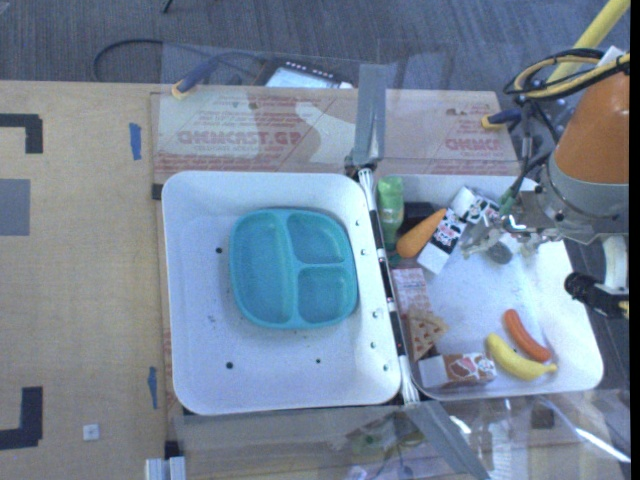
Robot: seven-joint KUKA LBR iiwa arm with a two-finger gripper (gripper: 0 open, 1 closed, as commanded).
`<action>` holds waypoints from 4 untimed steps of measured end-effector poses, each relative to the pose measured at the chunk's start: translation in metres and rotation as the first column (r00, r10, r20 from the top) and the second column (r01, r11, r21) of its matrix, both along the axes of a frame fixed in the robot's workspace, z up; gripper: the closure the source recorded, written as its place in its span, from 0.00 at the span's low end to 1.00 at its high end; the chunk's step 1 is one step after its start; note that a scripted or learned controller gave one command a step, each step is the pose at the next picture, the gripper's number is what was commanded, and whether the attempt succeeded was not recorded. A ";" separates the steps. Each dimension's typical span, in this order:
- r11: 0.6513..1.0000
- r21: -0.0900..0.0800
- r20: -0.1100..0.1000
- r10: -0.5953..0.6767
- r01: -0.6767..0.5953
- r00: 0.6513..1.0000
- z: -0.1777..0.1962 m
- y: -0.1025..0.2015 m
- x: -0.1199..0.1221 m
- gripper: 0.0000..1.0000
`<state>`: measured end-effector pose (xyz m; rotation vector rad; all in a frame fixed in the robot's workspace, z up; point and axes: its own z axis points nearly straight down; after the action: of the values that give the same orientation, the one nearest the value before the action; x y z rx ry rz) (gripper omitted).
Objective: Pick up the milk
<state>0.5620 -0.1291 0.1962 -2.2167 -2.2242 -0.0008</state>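
Note:
The milk (pixel 448 234) is a small white carton with black patches. It lies tilted in the upper left part of the right bin (pixel 575 363), beside an orange carrot (pixel 420 232). My gripper (pixel 484 244) hangs low over the bin just right of the carton, its left finger close to the carton's right end. The fingers stand apart, open, and nothing shows between them. The grey wrist and orange band (pixel 600 133) rise toward the right edge.
A green bottle (pixel 390 204) stands by the divider. A pink packet (pixel 409 286), a cracker (pixel 424 330), a small box (pixel 468 368), a banana (pixel 518 358) and a hot dog (pixel 527 335) lie lower in the right bin. The left bin (pixel 190 298) holds a blue divided plate (pixel 295 266).

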 end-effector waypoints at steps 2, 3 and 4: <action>0.981 0.004 0.023 -0.194 0.194 0.981 -0.103 0.029 -0.075 0.00; 0.980 0.002 0.023 -0.198 0.198 0.980 -0.095 0.027 -0.076 1.00; 0.942 -0.004 0.005 0.335 -0.335 0.942 -0.108 0.032 -0.069 1.00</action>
<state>0.4925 -0.0971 0.0881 -1.8095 -2.5741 -0.0039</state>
